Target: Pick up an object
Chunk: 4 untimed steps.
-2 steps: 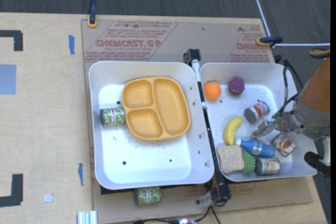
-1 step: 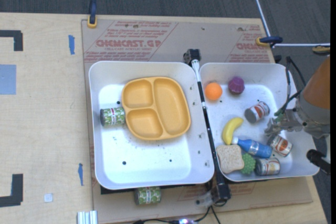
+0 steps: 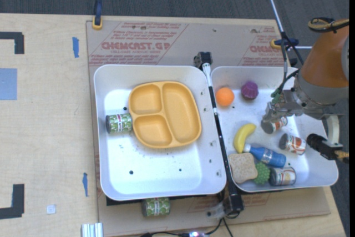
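Stage: reaching, nothing lifted yet, by our reading | gripper low over right bin, grip state we could not tell | likely target: small can just right of it; banana to its left | grasp and lift remained.

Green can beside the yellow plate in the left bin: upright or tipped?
Tipped. The green can lies on its side on the left bin floor, its label wall facing up, touching the yellow divided plate at its left edge.
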Each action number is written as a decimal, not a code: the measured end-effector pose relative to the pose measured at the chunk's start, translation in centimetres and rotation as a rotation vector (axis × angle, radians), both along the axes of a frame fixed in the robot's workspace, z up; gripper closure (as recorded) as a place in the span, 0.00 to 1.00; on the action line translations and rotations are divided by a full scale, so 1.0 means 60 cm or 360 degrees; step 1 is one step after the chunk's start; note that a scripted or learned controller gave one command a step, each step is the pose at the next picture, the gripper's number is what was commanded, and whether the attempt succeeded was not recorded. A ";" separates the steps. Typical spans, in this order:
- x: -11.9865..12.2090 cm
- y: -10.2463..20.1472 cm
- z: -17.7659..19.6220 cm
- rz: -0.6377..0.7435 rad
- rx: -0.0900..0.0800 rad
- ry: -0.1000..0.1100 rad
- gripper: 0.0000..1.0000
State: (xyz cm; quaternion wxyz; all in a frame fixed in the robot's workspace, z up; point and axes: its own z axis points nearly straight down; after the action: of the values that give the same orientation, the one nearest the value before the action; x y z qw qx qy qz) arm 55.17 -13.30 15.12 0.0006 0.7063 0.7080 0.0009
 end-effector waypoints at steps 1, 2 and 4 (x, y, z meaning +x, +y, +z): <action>0.058 0.169 0.057 -0.0001 0.0001 0.0001 1.00; -0.062 0.050 -0.023 -0.0007 -0.0002 0.0005 1.00; -0.043 -0.063 -0.007 -0.0001 -0.0001 0.0000 1.00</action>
State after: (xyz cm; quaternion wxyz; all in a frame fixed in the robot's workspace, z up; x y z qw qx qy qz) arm 52.57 -17.07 14.73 0.0010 0.7064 0.7078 0.0007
